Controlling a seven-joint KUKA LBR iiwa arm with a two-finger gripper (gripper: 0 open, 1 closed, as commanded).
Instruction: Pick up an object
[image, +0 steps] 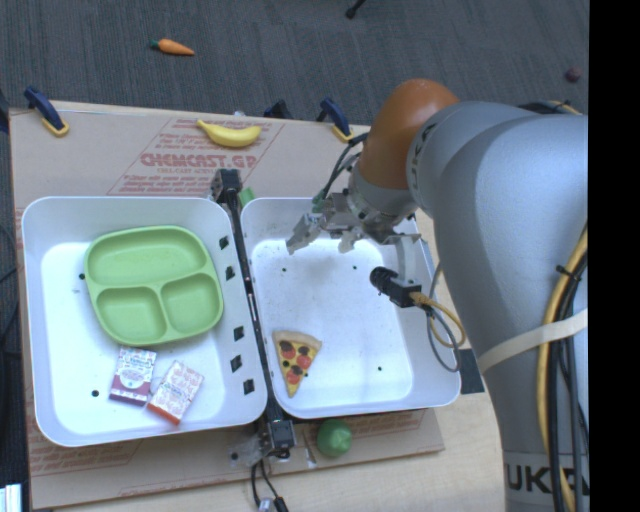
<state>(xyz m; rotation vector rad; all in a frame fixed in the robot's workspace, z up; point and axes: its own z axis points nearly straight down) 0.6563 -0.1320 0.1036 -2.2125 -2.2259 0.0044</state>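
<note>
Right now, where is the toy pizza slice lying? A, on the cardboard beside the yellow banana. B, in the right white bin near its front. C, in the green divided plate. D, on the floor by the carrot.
B: the triangular toy pizza slice lies on the floor of the right white bin, near its front edge.

You see a pale green divided plate (153, 282) in a white bin (40, 330). Yellow-crust pizza slice (294, 360), red dots. Yellow banana (230, 131).

The two bins (60, 300) look like smooth white plastic with a light gloss, and the green divided tray (152, 283) is matt plastic. The board (130, 150) under them is rough brown cardboard; the arm's (500, 220) grey shell looks smooth and satin.
</note>
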